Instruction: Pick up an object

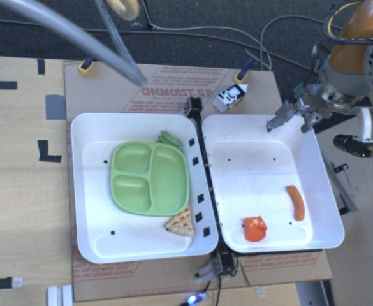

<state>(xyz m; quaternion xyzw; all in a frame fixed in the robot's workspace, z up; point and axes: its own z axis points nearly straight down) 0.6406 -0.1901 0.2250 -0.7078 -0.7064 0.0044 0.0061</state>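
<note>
Seen from above, the gripper (292, 120) hangs over the far right corner of the right bin (237, 139), its two grey fingers (277, 121) spread apart with nothing between them and touching nothing. In that bin an orange sausage (295, 202) lies near the right wall and a red block (255, 229) sits near the front. The left bin (87, 171) holds a green divided plate (150, 178) and a pizza slice (181, 222) just beside its front corner

A robotics lab: white bins (84, 171) clamped on a cardboard-covered tabletop (173, 85), loose cables (192, 29), and black tape markers (46, 150) at left.
</note>
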